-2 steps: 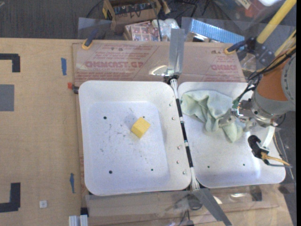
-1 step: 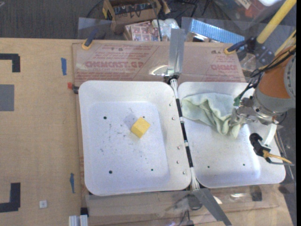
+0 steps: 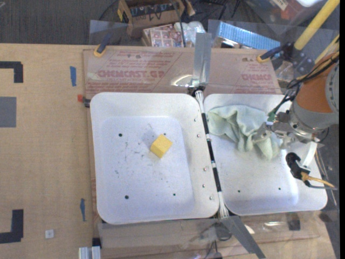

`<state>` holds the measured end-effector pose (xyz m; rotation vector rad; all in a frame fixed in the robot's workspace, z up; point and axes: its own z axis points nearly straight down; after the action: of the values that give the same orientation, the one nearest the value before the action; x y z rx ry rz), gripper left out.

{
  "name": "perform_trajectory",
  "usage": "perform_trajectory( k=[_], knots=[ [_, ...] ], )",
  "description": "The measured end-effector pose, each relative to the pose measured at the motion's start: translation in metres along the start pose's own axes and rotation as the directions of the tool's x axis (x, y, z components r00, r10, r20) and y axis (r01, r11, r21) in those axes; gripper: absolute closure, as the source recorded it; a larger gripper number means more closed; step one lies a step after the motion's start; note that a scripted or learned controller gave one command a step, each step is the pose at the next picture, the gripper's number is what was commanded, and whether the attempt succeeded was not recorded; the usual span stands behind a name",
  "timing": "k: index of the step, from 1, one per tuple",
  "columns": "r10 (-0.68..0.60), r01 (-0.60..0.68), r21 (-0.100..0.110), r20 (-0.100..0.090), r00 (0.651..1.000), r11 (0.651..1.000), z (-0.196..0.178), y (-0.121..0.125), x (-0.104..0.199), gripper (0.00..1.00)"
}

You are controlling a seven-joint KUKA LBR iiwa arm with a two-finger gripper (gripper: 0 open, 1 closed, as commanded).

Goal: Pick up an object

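Observation:
A small yellow block (image 3: 160, 145) lies near the middle of the left bin (image 3: 108, 193). A crumpled pale green cloth (image 3: 236, 126) is bunched in the far half of the right bin (image 3: 259, 198). My gripper (image 3: 274, 135) reaches in from the right and is low over the cloth's right end, where a fold of the fabric sits right against it. Whether any fabric is actually between its tips is hidden by the wrist and the bunched cloth.
A metal divider post (image 3: 201, 58) stands at the back between the bins. Brown cardboard sheets (image 3: 135, 72) lie behind both bins. The wooden bench top (image 3: 38, 161) stretches out to the left. Clutter and a yellow pole (image 3: 318, 18) sit beyond the back edge.

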<state>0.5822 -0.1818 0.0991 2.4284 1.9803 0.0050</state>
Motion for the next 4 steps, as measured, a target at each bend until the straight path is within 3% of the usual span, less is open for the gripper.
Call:
perform_trajectory(
  k=[1,2,3,4],
  knots=[
    [-0.002,0.002,-0.002,0.002,1.0,1.0,-0.01,0.001,0.001,1.0],
    [-0.003,0.003,-0.002,0.002,1.0,1.0,-0.01,0.001,0.001,0.0],
    [0.094,-0.094,0.004,-0.003,0.996,0.996,0.011,-0.047,-0.026,0.0],
    [-0.269,0.269,0.003,-0.003,0.963,0.963,0.012,0.053,0.056,0.0]
  ],
)
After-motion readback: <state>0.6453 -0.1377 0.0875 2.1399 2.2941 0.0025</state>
